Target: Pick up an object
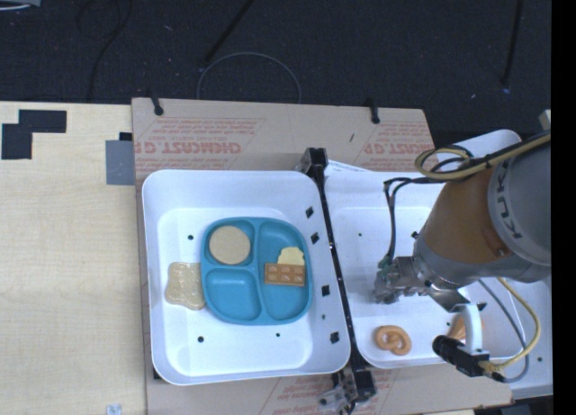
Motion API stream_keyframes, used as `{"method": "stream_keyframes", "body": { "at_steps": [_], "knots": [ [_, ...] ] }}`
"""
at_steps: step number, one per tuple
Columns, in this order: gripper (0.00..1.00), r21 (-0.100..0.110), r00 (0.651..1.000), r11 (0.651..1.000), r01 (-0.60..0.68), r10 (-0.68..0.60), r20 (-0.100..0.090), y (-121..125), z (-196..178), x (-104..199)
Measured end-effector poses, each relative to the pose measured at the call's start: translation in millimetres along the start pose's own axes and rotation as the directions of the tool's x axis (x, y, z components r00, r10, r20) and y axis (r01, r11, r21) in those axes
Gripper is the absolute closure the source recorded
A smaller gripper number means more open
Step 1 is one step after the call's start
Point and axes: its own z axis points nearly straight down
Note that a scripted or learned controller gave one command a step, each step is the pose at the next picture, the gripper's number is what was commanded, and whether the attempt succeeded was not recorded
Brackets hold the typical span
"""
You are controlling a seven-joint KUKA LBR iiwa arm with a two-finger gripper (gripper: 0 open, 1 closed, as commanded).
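Pincer on the grey-and-orange KUKA arm hangs low in the right white bin, just up from a small glossy tan pretzel; whether it is released or clenched cannot be told at this slant. Judged from here, a descent would land beside the knotted, holed pretzel and close on nothing, or nudge it across the slick plastic floor. Across the divider from the pretzel sits a smooth blue compartment tray carrying a round cracker, a yellow wedge and a studded orange brick, a pale toast-shaped piece touching its far edge.
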Motion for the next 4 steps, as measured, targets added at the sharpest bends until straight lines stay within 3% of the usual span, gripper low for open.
{"method": "stream_keyframes", "body": {
  "at_steps": [3, 4],
  "knots": [
    [1.00, -0.006, 1.000, 1.000, 0.009, -0.009, 0.002, 10.3, -148.5, 1.5],
    [1.00, 0.001, 1.000, 1.000, 0.012, -0.012, 0.000, 26.5, -132.8, 53.5]
  ]
}}
